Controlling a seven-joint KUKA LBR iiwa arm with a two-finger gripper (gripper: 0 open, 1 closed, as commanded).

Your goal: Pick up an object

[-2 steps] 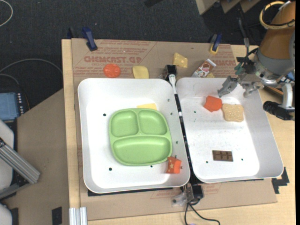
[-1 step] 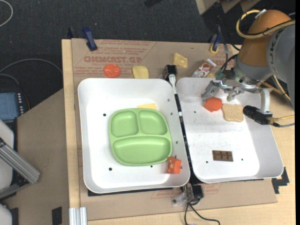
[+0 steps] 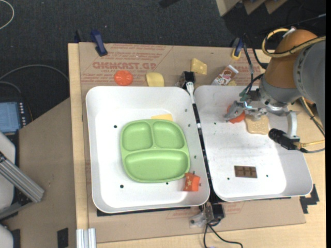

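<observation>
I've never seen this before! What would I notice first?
The big green plate with three sections, sitting in the left bin. Then the robot's hand reaching into the right bin, close to a small orange thing and a tan toast-shaped piece.

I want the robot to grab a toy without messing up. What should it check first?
1. Gripper is over the right bin: ok.
2. Something to grab is nearby: ok, the orange piece lies right under the gripper.
3. The orange piece is already held: cannot tell, the gripper hides the contact.
4. There is room around the orange piece: not ok, the tan toast lies close beside it.
5. There is an easier backup target: ok, the chocolate bar lies flat and alone in the same bin.
</observation>
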